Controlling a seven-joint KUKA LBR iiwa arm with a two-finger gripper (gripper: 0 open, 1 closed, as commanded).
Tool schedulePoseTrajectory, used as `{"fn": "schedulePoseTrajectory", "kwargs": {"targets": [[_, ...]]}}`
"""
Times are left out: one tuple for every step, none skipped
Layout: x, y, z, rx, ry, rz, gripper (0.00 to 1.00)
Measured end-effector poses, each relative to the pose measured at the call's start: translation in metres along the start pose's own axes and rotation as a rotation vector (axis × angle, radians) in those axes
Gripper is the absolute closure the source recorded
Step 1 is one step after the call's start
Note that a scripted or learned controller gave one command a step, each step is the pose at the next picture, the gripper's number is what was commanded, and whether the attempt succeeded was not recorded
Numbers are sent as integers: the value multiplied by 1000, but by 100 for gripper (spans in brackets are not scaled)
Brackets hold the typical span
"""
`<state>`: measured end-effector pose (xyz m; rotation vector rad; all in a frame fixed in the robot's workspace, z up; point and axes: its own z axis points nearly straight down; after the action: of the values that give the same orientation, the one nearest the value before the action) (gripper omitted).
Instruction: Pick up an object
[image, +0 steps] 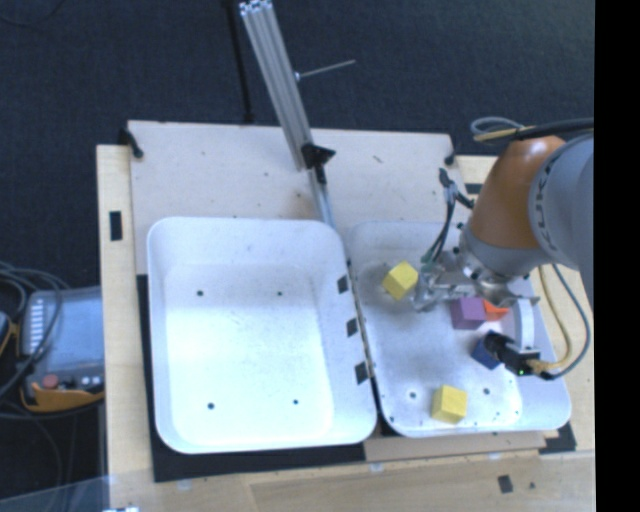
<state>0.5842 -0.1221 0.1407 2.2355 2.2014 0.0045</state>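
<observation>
— Where is the gripper (432, 293), and what lies closest to it?

— Low in the right bin (400, 395). I cannot tell whether it is spread or closed. Just to its left, nearly touching, sits a yellow cube (401, 280).

— Anything else near?

— A purple block (467, 312) just on its other side, under the wrist; a second yellow cube (449, 403) lies well apart, toward the bin's near edge. I judge the left cube likeliest.

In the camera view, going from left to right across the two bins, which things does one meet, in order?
Left white bin → right white bin's wall → upper yellow block → gripper → lower yellow block → purple block → dark blue object.
</observation>
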Motion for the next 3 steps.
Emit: {"fn": "schedulePoseTrajectory", "kwargs": {"targets": [[-2, 2, -43, -1, 0, -7, 100], [-3, 3, -70, 1, 0, -13, 100], [47, 18, -86, 1, 2, -23, 100]]}}
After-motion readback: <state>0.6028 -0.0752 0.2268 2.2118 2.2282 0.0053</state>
